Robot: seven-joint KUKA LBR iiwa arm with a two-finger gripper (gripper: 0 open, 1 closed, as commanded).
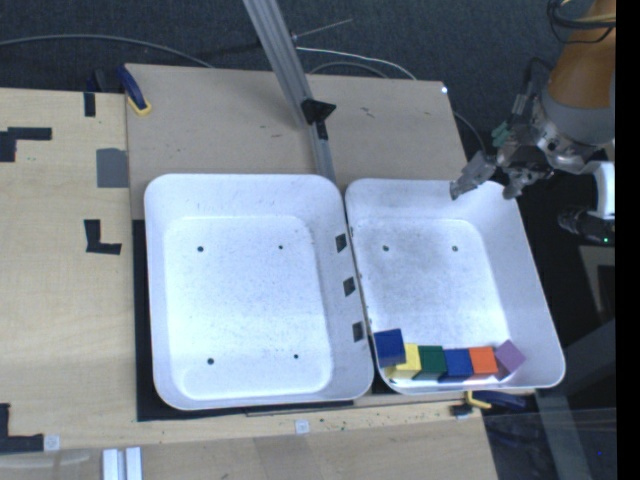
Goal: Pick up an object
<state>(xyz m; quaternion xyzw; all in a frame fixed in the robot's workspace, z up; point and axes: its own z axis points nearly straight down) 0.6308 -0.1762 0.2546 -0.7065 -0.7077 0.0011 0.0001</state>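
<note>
- A row of small blocks (pixel 445 360) was seen in the right bin (pixel 535 298), pushed up against its near wall.
- From left to right, the row was made of a blue block (pixel 389 344) that sat a little higher, a yellow block (pixel 407 363), a green block (pixel 431 358), another blue block (pixel 458 363), an orange block (pixel 482 360) and a purple block (pixel 509 355).
- The blocks were packed side by side and touching, so the row ran along the near wall from left to right.
- The purple block was turned a bit and lay at the right end, close to the bin's corner.
- The gripper (pixel 490 178) was seen at the far right corner of the same bin, just over its rim.
- The blocks lay well apart from the jaws, at the other end of the bin, toward the near side.
- Whether the jaws were wide or narrow could not be told, as they looked small and blurred.
- Nothing was seen held between them.
- It was judged that the arm (pixel 580 78) would have to be brought across the bin toward the near wall before any block could be picked up.
- The tight packing was judged likely to make a single block hard to grab.
- The left bin (pixel 160 218) lay beside the right one on the tabletop (pixel 220 118).
</note>
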